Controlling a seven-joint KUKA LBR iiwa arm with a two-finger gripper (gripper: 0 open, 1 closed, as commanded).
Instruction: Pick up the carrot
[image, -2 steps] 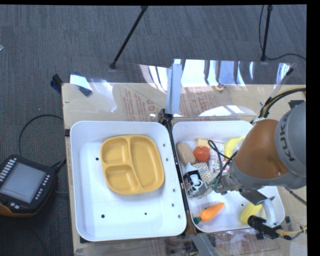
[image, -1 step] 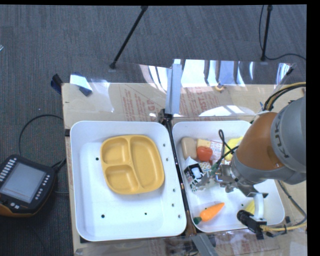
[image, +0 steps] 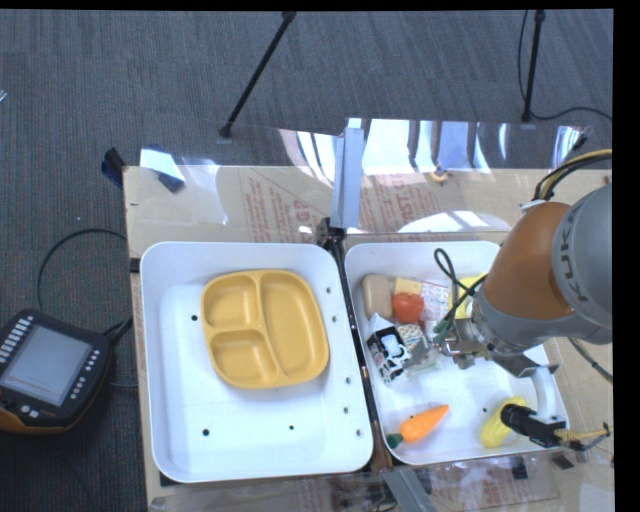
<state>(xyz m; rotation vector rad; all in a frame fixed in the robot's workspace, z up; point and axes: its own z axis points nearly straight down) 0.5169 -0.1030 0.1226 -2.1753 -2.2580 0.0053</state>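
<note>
The carrot (image: 424, 422), orange with a green stub at its left end, lies near the front wall of the right bin (image: 470, 452). My gripper (image: 441, 349) hangs over the middle of that bin, behind the carrot and clearly apart from it. It sits close to a black and white carton (image: 388, 351) on its left. The grey arm with its orange band (image: 530, 270) reaches in from the right and covers the bin's right half.
At the back of the right bin lie a beige piece (image: 376, 293), a red tomato (image: 407, 308) and a pale packet (image: 436, 296). A yellow item (image: 495, 426) lies front right. The left bin (image: 170, 400) holds a yellow divided plate (image: 265, 327).
</note>
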